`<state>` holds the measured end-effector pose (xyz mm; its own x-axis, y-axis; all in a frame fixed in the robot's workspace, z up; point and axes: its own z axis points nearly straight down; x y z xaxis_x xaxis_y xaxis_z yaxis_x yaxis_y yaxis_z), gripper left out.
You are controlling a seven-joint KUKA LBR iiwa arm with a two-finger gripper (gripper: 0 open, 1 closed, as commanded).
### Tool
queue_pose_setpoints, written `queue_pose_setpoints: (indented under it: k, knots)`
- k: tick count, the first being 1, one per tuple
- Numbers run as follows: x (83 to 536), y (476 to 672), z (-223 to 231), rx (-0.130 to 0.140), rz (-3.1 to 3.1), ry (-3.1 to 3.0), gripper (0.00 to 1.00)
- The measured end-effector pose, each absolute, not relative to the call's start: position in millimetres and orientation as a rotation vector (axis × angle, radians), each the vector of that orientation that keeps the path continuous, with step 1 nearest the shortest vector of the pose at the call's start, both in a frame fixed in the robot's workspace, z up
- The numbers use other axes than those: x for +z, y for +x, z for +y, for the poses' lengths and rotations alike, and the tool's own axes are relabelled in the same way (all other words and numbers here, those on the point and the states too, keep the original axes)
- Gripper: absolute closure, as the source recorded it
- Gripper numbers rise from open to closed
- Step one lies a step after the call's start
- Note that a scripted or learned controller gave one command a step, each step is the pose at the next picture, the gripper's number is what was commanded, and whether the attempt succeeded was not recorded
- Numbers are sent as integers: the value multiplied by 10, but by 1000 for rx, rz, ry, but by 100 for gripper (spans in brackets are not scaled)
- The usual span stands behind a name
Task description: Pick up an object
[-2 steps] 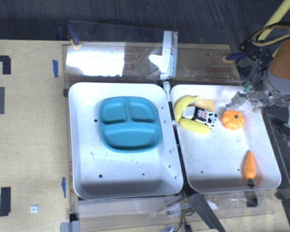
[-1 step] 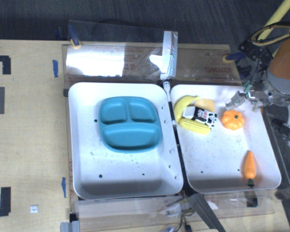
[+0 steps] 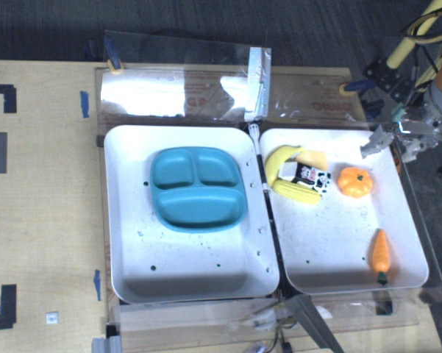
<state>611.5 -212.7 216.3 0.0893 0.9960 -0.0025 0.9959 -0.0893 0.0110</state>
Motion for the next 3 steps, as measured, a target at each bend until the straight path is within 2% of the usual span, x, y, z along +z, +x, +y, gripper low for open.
queue_pose_setpoints:
  k: [1,2,3]
  knots:
    - [1107,6266,-2002,-1,1787,2596,0]
    - [1320,6326,-2037,17,1776,2576,100]
    - [2071,5931,-1966,9,1740,2608,100]
